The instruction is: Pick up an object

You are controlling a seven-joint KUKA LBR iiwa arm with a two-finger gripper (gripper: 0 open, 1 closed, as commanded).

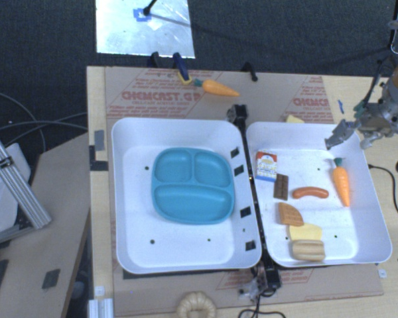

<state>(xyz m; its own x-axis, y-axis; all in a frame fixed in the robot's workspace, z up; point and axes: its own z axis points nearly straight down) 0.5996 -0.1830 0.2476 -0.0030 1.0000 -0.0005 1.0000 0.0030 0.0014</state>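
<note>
The right bin [368, 240] holds several toy foods: an orange carrot [341, 184], a sausage [310, 193], a red and white carton [266, 165], a brown chocolate bar [281, 186], a toast slice [289, 213], a yellow cheese piece [306, 232] and a bread roll [308, 249]. My gripper [353, 140] hangs over the bin's far right corner, just above the carrot's green top. Its two fingers stand apart, open, with nothing between them.
The left bin [136, 244] carries a blue divided plate [191, 184]. A second carrot [215, 87] lies on the cardboard behind the bins. A yellow piece [294, 118] sits just past the right bin's far rim. A ring-shaped pastry [198, 305] lies at the front edge.
</note>
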